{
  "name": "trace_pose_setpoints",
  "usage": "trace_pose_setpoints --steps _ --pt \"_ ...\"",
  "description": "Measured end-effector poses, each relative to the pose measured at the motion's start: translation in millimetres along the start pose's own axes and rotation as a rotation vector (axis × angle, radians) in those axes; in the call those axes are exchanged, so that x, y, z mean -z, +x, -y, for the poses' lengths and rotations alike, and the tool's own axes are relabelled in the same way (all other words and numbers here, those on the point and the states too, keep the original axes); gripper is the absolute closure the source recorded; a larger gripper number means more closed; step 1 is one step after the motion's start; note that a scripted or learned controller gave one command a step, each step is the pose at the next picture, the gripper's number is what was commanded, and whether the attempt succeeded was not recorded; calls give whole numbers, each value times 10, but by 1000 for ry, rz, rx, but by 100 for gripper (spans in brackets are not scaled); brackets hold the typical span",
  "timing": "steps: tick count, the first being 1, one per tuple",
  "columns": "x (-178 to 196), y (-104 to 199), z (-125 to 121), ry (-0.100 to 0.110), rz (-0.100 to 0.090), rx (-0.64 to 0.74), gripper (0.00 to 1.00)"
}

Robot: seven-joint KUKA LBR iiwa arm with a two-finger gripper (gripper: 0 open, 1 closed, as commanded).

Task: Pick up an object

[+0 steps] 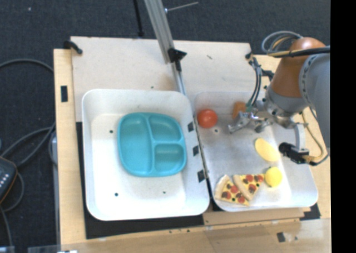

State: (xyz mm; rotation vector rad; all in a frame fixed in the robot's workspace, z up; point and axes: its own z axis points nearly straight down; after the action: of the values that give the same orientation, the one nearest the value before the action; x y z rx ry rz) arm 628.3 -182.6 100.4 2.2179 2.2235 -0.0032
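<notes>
Reaching in from the right, the arm [300,79] hangs over the back of the right bin [300,193], its gripper [238,125] low above the bin floor; whether its fingers are apart or together cannot be told from this slant, and nothing shows between them.

Open floor lies in the middle of the right bin, between the gripper and the front rim. Left of the gripper, near the bin's left wall, sits one red ball [207,118], apart from the fingers. Just behind the gripper, one small orange thing [239,107] is partly hidden. Two yellow things lie toward the right: a pale oval [266,149] and a round lemon [273,177], near each other. Two pizza slices [240,187] lie side by side, touching, against the front rim.

One teal tray [151,144] with three compartments lies in the left bin [97,191], bare floor around it on every side.
</notes>
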Motion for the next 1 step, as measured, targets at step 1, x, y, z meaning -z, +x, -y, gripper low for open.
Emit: trace_pose_setpoints --steps 1 --pt "128 -10 -11 -4 1 0 100"
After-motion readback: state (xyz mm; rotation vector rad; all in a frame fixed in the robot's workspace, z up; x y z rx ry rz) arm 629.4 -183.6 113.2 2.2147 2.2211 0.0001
